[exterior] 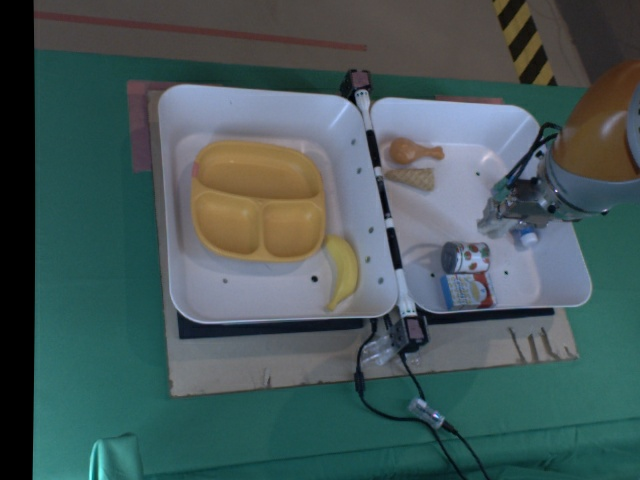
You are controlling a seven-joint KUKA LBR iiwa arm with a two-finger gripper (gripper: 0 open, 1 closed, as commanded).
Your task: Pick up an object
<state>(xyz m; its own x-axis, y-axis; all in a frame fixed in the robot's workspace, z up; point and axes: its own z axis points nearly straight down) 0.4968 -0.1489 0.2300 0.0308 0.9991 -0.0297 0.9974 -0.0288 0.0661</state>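
The gripper (pixel 508 211) hangs low over the right side of the right bin (pixel 560 288), and whether it is wide, narrow or closed on anything cannot be told from this slanted look down. Just beside it, toward the near side, sits a small blue-and-white object (pixel 523 235), too small to identify; this looks like the likeliest target. Further left and nearer lie a can (pixel 466 258) and a small carton (pixel 467 291), close together, while a drumstick (pixel 413 151) and a cone-shaped wafer (pixel 411 178) rest at the far left of that bin. The left bin (pixel 180 298) holds a yellow divided tray (pixel 258 212) with a banana (pixel 343 271) at its near right corner. The risk here, as a judgement: the small object is light and close to the bin's right wall, so a slightly off descent could nudge it away or pin it against the wall instead of enclosing it. A closure on air would follow.
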